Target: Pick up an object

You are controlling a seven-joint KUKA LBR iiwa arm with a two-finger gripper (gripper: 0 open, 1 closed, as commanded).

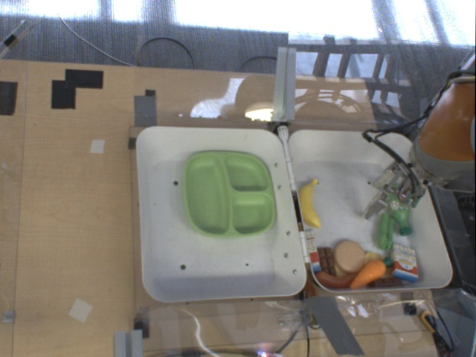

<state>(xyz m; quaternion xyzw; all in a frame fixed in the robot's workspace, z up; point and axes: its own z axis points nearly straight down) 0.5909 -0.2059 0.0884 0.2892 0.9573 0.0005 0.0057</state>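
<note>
Gripper [387, 203] above green toy [387, 229] — right bin [338, 158]

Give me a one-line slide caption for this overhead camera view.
Two-finger gripper above a green toy vegetable in the right white bin; a green divided plate in the left white bin.

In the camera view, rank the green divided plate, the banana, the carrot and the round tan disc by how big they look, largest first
1. green divided plate
2. banana
3. carrot and round tan disc: these two look about alike, so I would not rank them against each other.
</note>
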